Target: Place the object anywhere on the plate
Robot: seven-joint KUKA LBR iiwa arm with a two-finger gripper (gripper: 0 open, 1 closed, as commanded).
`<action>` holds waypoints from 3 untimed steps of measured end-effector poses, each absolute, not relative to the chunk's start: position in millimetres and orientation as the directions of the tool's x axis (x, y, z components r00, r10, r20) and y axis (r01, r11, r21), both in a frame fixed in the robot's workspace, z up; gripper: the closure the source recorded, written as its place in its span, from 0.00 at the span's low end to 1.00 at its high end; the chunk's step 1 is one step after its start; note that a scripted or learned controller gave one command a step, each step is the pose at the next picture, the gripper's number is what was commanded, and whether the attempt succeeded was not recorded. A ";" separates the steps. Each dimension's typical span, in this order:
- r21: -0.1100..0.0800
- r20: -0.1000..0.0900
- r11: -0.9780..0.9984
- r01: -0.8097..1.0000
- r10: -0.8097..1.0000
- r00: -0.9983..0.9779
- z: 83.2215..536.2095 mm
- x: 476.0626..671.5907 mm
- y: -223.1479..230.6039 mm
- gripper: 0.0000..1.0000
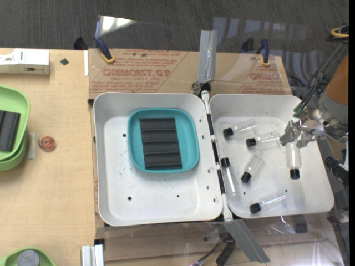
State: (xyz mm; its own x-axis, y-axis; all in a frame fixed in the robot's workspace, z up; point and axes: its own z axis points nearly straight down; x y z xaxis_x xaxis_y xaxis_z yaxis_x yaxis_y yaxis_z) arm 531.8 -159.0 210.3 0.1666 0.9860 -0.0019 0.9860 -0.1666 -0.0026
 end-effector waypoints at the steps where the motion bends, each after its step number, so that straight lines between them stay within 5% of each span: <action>1: -0.002 -0.002 -0.167 0.986 0.986 0.167 210.4 531.8 -159.1 0.00; 2: -0.001 -0.002 -0.300 0.954 0.954 0.300 300.2 504.5 -190.6 0.00; 3: -0.004 -0.002 -0.336 0.942 0.942 0.336 252.4 480.3 -188.9 0.00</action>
